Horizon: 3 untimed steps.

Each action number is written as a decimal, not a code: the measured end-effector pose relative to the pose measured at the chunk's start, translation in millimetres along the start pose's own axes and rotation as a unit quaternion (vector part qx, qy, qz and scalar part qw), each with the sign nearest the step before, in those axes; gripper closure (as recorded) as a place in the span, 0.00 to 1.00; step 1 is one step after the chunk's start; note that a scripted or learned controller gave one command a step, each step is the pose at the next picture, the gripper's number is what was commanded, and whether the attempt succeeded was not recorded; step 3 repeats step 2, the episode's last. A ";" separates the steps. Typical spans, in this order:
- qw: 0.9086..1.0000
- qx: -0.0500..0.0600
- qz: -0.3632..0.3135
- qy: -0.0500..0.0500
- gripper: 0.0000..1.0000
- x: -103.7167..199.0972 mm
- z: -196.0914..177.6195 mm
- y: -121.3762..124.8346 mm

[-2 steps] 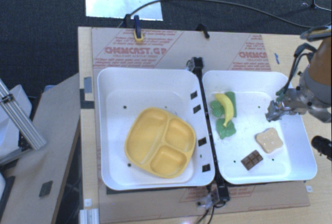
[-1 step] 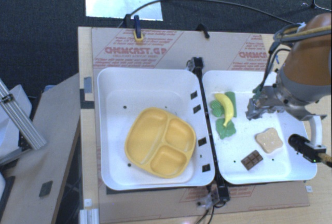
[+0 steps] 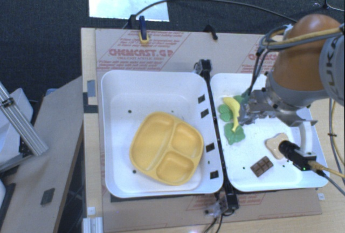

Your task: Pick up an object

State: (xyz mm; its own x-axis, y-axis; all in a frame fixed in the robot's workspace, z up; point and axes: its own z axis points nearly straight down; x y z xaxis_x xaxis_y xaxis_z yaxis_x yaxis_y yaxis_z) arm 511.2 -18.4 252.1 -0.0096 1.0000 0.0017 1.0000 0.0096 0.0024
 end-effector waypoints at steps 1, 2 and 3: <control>1.000 0.000 0.000 0.000 1.00 51.2 -1.5 11.2; 1.000 0.000 0.000 0.000 1.00 94.1 6.1 22.7; 1.000 0.000 0.000 0.000 1.00 94.1 6.1 22.7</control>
